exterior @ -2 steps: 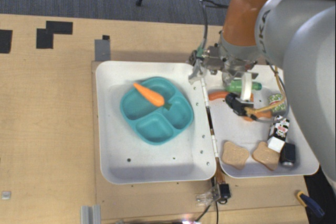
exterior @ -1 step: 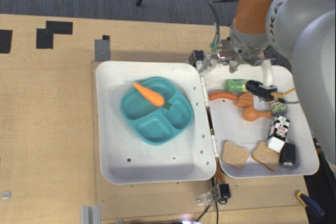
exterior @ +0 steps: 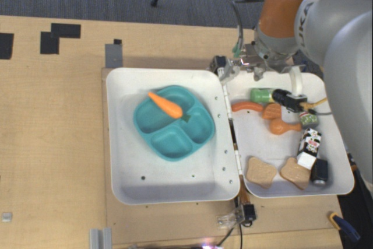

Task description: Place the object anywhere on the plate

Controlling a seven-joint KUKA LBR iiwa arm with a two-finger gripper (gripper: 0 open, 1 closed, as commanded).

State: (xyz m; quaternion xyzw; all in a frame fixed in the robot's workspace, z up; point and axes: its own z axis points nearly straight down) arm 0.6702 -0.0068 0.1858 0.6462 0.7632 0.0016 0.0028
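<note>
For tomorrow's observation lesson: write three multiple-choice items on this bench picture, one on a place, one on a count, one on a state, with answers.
1. Where does the carrot lie?
A. on the teal plate in the left bin
B. in the right bin
C. on the wooden bench

2. How many bread slices lie in the right bin?
A. none
B. two
C. five

3. How does the plate stand?
A. upside down
B. right way up, compartments showing
C. leaning on the bin wall

Answers:
1 A: the carrot rests across the upper compartment of the teal plate inside the left bin.
2 B: two bread slices lie at the near edge of the right bin.
3 B: its dividers face up.
</note>
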